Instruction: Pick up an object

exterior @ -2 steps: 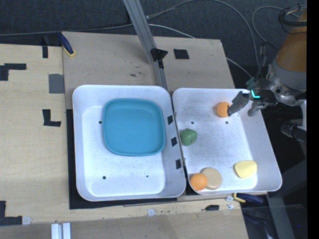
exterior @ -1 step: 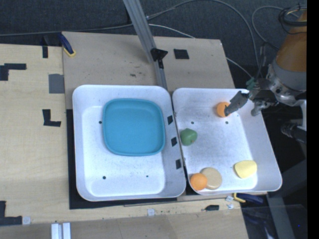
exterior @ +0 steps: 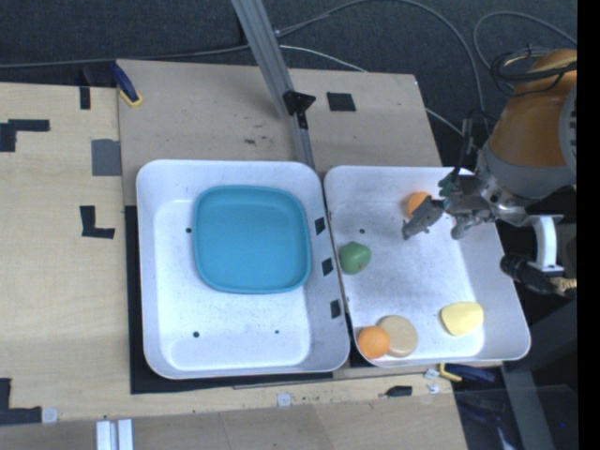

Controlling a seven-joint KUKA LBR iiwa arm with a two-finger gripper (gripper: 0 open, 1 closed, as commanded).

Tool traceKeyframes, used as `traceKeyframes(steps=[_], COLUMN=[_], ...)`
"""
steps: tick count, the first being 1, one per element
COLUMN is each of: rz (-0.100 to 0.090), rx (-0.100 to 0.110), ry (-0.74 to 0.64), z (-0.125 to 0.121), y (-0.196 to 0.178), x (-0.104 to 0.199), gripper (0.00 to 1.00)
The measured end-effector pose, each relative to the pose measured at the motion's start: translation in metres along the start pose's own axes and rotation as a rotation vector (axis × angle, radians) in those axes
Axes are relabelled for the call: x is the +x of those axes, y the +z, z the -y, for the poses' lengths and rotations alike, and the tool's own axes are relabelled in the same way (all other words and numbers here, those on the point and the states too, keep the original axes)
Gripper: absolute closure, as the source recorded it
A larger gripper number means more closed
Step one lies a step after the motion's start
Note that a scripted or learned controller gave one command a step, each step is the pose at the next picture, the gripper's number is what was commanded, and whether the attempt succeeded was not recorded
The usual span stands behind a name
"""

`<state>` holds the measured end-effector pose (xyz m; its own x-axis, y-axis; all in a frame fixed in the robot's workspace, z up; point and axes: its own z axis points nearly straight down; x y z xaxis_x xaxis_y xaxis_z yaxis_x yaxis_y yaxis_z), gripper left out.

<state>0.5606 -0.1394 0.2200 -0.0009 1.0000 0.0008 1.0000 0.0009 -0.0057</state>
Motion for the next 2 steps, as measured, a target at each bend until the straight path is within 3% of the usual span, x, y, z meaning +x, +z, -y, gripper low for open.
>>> traceKeyframes(steps=[2], rz=[0.0], rx=[-0.001], ry=[0.0], z=[0.001], y=[0.087], x=[0.004], gripper=[0.0])
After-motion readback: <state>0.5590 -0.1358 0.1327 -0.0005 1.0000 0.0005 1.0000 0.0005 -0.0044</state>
